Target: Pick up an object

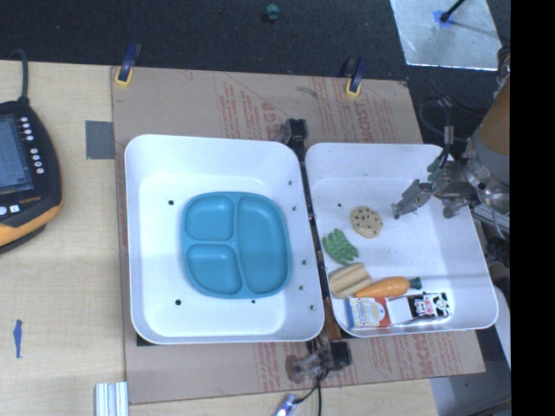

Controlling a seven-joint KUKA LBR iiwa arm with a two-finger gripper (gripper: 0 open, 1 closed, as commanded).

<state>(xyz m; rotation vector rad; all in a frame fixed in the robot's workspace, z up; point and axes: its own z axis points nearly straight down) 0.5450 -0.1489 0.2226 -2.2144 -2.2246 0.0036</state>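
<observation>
My end effector (414,199) hangs over the right bin (451,250), whether spread or pressed together I cannot tell, with the cookie (367,221) just to its left and the carrot (382,288) below it.

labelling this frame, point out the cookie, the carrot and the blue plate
cookie (366,222), camera view, middle of its face
carrot (382,288), camera view, middle of the orange body
blue plate (236,243), camera view, central divider ridge
</observation>
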